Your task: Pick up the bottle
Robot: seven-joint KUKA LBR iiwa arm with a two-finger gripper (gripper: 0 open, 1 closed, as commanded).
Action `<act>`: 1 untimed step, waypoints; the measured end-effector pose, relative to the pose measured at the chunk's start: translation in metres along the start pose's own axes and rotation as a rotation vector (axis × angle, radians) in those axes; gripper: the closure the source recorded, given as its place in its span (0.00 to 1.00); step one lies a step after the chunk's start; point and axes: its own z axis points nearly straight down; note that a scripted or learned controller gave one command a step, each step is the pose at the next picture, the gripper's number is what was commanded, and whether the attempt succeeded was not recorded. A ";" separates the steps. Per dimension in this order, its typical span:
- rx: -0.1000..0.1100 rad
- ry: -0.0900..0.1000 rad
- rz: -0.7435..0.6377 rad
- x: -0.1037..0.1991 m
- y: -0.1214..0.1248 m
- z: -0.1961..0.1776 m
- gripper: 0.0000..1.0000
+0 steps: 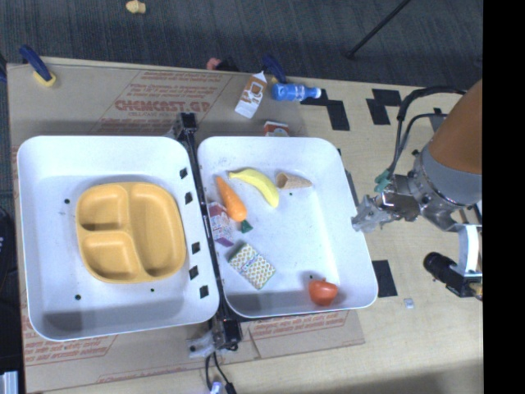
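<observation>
A small blue bottle (289,93) lies on its side on the bench, behind the right bin (349,245) and outside it. The arm comes in from the right with its orange band at the frame's edge. My gripper (366,218) hangs just outside the right bin's right rim, about level with the bin's middle. It is well in front of the bottle and to its right. Nothing shows in the gripper.
The right bin holds a banana (256,185), a carrot (231,199), a cone-shaped piece (292,180), a small packet (220,221), a checkered block (251,266) and a tomato (323,291). A yellow divided plate (130,230) sits in the left bin (41,302). A small carton (252,94) lies beside the bottle.
</observation>
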 end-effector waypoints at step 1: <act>-0.008 -0.001 0.068 0.005 -0.001 0.019 1.00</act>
